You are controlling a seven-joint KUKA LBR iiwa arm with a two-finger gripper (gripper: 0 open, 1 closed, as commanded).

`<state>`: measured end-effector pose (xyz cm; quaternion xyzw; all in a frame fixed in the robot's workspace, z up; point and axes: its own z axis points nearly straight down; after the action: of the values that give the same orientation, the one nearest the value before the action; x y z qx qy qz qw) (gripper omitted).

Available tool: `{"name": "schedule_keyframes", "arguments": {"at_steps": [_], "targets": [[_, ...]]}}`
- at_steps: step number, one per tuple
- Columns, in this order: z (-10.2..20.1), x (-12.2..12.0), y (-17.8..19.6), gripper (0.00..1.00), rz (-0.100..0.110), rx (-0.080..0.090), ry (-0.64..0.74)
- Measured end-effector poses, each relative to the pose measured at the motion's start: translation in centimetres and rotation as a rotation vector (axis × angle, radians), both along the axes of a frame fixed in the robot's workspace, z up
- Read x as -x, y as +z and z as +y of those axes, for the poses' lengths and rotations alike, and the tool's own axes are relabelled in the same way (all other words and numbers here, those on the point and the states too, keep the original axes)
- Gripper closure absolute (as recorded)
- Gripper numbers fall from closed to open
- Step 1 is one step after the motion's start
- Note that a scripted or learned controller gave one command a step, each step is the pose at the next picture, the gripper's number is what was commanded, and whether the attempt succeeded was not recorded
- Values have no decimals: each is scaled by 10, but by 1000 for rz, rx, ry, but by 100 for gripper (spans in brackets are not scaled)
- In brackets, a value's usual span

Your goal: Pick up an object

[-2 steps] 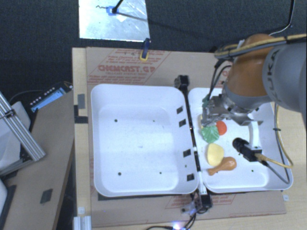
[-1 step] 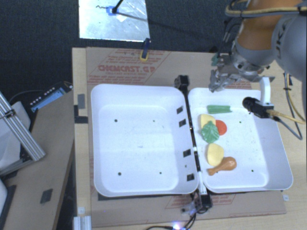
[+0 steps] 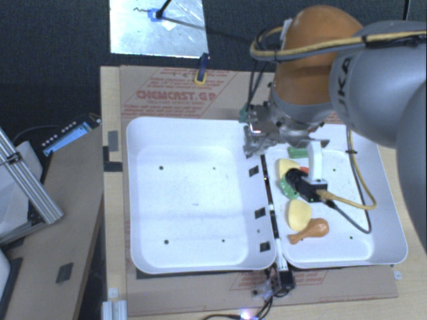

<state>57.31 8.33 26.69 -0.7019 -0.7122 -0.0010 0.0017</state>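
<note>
Several small objects lie in the left half of the right bin [image 3: 373, 239]: a yellow piece [image 3: 287, 167], a green piece [image 3: 287, 189], a pale yellow rounded object [image 3: 299, 213] and an orange drumstick-shaped object [image 3: 311, 230]. A bit of green [image 3: 297, 152] shows just under the wrist. My gripper [image 3: 255, 137] hangs low over the far left corner of the right bin, close to the ridge between the two bins, behind and to the left of the objects. The bulky wrist hides most of it.
The left bin [image 3: 187, 199] lies beside the right one on a cardboard sheet [image 3: 173, 93]. A shiny foil square [image 3: 157, 19] sits at the back. A metal rail [image 3: 27, 185] stands off the bench on the left.
</note>
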Motion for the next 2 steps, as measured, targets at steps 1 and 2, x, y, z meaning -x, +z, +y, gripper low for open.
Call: {"name": "schedule_keyframes", "arguments": {"at_steps": [1, 2], "targets": [[30, 20, 186, 100, -22, -3, -6], [17, -62, 205, 100, -10, 5, -15]]}}
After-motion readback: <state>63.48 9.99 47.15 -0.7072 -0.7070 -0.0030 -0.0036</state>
